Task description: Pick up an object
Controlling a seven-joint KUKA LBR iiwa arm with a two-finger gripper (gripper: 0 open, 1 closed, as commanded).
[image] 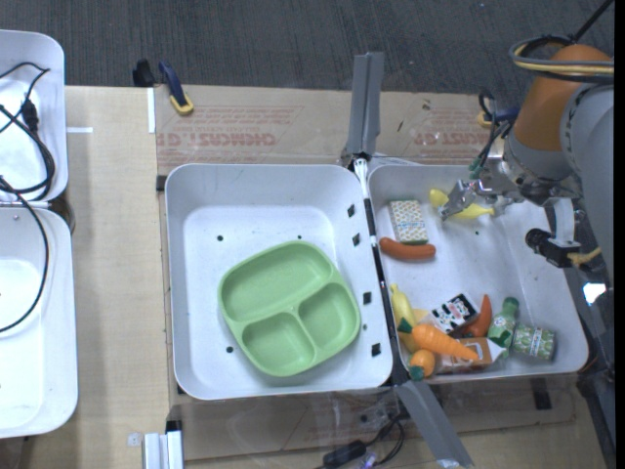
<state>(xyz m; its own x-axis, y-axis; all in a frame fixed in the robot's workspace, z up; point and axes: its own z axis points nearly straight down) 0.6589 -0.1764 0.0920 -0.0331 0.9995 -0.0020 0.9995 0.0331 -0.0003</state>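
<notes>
My gripper (467, 201) is low in the far part of the right bin (508, 262), right over a yellow toy (451, 201) that pokes out on its left and beneath it. Whether it has hold of the toy I cannot make out. Just left of it lie a pale green-dotted packet (408, 220) and a red-brown sausage (407, 250). Along the bin's near edge are a banana (399, 304), a carrot (444, 341), a black-and-white carton (452, 313), a red chili (481, 317), a green bottle (506, 321) and a green can (533, 341).
The left bin (195, 262) holds a light green divided plate (288, 308). A grey post (366, 106) rises between the bins at the back. A blue-handled clamp (173, 86) lies on the bench behind. White trays with black cables (24, 145) stand far left.
</notes>
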